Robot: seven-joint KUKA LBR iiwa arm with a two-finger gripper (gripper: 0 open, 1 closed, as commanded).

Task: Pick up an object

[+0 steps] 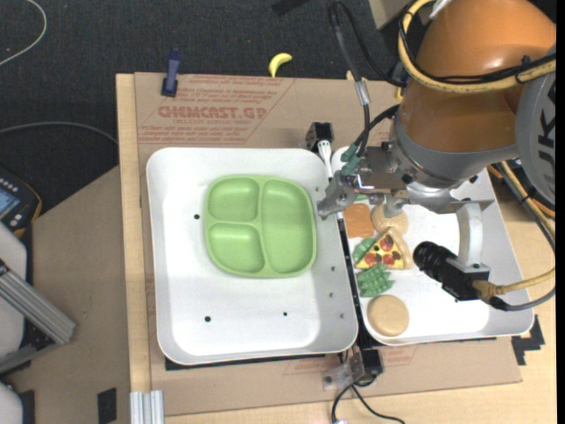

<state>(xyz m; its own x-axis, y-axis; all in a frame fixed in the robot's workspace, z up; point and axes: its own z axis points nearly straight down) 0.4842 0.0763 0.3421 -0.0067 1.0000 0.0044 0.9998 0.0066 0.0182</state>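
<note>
End effector [375, 203] hangs low at right bin's [494, 321] 11 o'clock corner over clustered toy food, pizza slice [385, 252] just beneath at 6 o'clock; its grip state can't be told, likely lining up a grasp.

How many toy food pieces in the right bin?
4 visible: orange piece nearest the arm, pizza slice below it, green piece under that, round tan one at the near end. The arm may hide more.
</note>
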